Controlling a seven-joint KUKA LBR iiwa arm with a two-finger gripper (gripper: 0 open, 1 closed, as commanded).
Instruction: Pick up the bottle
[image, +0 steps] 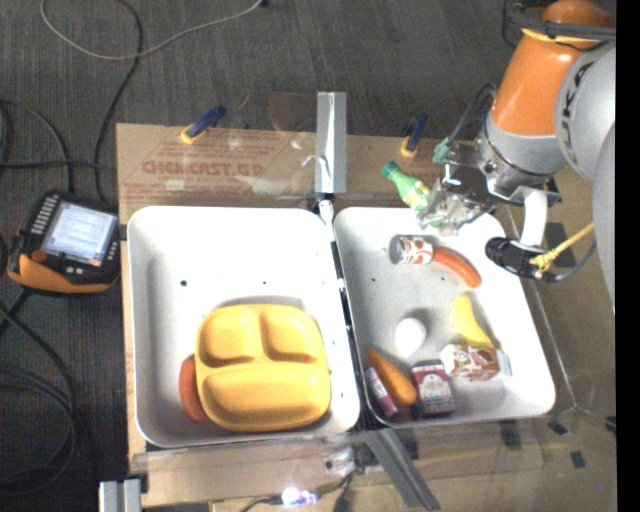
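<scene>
While the gripper (455, 205) hangs at the right bin's (540, 400) far rim, you've got the bottle (407, 184) just to its left, green cap pointing away up-left, long axis running cap-to-gripper. Finger opening and any grip: can't tell from this angle.

Two white bins (150, 300) (520, 395), one yellow tray (263, 365), one bottle (405, 183) (green), one can (410, 249).

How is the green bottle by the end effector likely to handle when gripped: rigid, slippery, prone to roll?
The bottle looks small and plastic, so probably light and slightly squeezable. Its rounded, glossy body could slip between fingers. It hangs tilted at the end effector, above the right bin rim, so if dropped it would likely roll.
</scene>
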